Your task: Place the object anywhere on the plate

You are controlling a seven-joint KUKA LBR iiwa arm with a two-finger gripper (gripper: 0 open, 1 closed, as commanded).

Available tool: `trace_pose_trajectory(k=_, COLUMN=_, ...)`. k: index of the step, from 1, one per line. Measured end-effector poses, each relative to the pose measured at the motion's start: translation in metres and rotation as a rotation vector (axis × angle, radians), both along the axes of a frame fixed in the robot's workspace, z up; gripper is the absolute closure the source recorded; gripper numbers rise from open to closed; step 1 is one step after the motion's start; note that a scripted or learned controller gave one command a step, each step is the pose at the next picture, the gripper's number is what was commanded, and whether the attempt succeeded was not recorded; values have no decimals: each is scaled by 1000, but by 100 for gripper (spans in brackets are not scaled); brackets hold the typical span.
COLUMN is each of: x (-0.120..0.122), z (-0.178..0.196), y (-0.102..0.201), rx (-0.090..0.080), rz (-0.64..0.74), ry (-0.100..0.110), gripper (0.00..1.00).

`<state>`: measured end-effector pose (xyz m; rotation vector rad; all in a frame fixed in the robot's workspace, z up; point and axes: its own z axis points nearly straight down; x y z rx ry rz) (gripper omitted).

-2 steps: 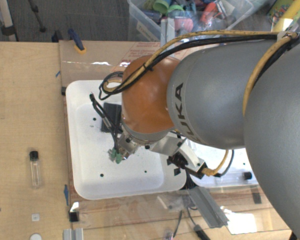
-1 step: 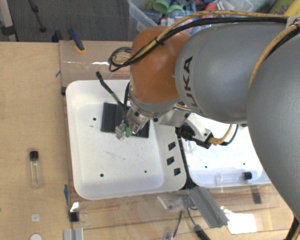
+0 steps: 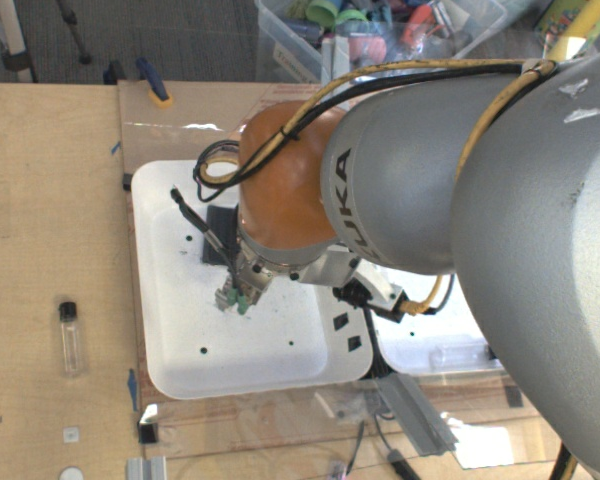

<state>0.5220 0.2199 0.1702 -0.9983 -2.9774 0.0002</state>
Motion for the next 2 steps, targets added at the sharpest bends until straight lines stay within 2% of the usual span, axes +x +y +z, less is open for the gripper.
trace_pose_trajectory(k=1, x=-39, z=-18, y=-1, rx=-4, rz=-780, ry=4, gripper=100)
trace_pose_trajectory(k=2, x=19, z=-19, y=-1, rx=0, rz=-436, ry=-3, gripper=100)
